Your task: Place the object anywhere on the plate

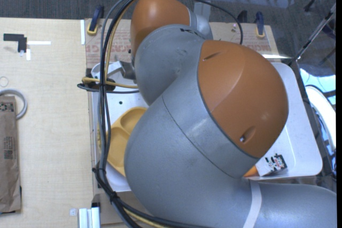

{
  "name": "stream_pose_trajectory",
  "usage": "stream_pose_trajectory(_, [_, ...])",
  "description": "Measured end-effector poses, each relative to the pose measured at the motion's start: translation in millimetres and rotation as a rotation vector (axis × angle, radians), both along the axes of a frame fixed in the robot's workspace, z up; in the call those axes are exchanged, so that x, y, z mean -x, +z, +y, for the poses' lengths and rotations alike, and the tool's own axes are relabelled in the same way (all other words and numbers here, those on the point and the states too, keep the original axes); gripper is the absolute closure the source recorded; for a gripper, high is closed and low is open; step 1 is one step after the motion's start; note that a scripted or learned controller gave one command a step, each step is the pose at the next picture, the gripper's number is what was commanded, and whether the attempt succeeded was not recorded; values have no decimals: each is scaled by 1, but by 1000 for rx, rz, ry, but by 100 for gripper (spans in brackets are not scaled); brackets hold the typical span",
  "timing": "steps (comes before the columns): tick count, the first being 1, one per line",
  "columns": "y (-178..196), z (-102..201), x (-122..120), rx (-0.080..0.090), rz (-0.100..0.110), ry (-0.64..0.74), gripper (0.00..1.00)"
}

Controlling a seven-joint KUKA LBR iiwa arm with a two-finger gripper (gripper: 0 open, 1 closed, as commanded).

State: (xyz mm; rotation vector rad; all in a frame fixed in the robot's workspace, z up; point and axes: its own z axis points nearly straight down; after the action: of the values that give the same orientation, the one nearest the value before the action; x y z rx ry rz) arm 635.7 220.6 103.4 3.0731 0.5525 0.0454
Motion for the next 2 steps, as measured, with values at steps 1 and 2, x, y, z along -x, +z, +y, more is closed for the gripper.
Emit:
stream_pose_trajectory(1, [45,6,-9,-10,34,10,0])
stream_pose_trajectory(2, [53,5,-9,-7,37,11,100])
